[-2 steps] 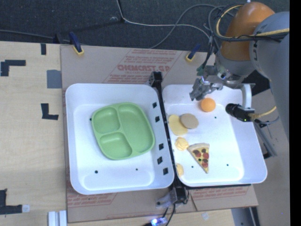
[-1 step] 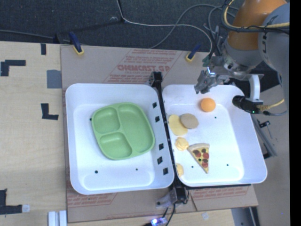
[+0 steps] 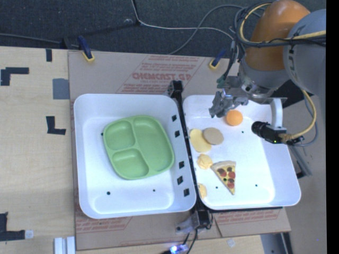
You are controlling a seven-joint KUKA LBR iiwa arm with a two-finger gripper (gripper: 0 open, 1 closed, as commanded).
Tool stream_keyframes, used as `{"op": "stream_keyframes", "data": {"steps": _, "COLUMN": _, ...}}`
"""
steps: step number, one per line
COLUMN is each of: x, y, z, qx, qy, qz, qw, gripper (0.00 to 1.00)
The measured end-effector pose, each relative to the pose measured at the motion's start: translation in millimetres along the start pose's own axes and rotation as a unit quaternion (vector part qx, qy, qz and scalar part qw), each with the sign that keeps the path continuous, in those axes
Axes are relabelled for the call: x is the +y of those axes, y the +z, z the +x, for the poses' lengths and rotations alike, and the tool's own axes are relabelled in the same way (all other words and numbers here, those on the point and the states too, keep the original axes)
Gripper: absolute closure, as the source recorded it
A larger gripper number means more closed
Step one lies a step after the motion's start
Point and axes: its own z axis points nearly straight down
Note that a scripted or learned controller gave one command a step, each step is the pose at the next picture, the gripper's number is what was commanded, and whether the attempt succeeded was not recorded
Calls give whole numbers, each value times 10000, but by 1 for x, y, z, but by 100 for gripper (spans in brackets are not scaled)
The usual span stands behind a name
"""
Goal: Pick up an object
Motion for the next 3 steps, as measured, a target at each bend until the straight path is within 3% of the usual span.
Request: {"op": "stream_keyframes", "data": {"steps": 3, "x": -90, "y": 28, "z": 128, "qx": 0, "qy": -11, "qz": 13, "qw": 10000, "gripper": 100}}
